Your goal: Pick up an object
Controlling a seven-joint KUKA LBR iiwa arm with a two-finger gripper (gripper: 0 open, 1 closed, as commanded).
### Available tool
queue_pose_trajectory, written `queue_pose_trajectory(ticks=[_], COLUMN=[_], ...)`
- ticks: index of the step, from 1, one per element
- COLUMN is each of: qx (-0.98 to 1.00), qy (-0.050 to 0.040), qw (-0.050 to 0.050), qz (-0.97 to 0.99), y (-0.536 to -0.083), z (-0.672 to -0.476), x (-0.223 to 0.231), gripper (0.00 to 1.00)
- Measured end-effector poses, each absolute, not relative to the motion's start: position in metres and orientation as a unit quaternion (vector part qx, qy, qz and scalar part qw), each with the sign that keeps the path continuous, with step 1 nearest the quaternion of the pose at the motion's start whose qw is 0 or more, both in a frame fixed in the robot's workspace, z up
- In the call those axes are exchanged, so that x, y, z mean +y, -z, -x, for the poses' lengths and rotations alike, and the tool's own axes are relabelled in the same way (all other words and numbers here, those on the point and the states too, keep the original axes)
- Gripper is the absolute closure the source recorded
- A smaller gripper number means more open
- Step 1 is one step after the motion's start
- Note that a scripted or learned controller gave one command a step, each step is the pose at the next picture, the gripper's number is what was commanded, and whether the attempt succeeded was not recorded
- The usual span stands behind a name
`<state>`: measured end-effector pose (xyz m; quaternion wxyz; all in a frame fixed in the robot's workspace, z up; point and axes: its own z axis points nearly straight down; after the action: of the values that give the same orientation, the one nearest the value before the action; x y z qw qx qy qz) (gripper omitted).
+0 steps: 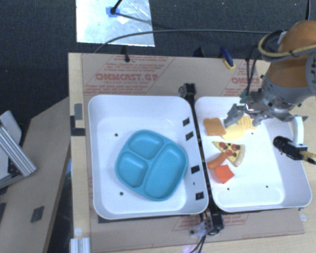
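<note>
From above, the gripper hangs low over the right bin's far left part, fingers spread with nothing between them. Just beneath lie a yellow piece and an orange slice; nearer sit a pizza slice and red block. A blue divided plate fills the left bin.

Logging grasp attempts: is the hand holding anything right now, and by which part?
Cannot be told. The hand sits low over the yellow toy food in the right bin, but no object visibly sits between its fingers.
</note>
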<state>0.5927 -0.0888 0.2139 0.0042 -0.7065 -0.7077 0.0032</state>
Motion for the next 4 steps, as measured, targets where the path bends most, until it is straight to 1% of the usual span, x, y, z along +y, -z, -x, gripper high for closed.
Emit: queue_pose_trajectory(ticks=[1,2,3,4], qx=[-0.708,-0.708,-0.707,-0.708], qy=[0.0005,-0.0011,-0.0004,0.0001], qw=[0.000,0.001,0.000,0.000], qz=[0.706,0.706,0.707,0.707], y=[-0.220,-0.159,-0.113,-0.083], z=[-0.595,-0.595,-0.593,-0.594], x=[-0.089,-0.083,-0.091,-0.091], gripper=[0.00,0.00,0.00,0.00])
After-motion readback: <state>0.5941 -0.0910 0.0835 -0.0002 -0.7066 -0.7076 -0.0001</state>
